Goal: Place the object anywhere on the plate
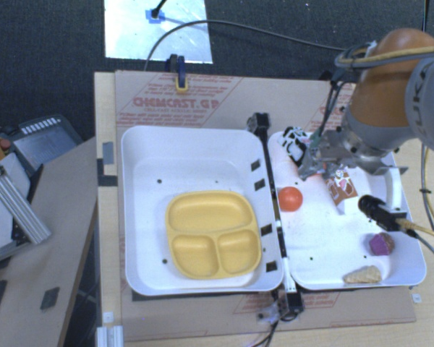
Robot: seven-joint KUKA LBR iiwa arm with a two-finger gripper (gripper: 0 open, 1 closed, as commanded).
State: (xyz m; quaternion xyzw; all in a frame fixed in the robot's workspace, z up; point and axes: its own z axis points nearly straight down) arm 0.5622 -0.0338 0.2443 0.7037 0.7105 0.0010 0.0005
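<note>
A yellow plate (212,233) with three compartments lies in the left bin (145,165), and nothing rests on it. My gripper (311,163) hangs low over the back left part of the right bin (325,262). It is just right of a black-and-white toy (295,142) and up and right of an orange-red ball (290,198). A red-and-white packet (342,187) lies just right of the gripper, under the wrist. I see nothing held in the gripper.
A purple object (380,243) and a tan wedge (363,274) lie in the front right corner of the right bin. The divider between the bins (269,208) carries black clips. The arm covers the right bin's back right part.
</note>
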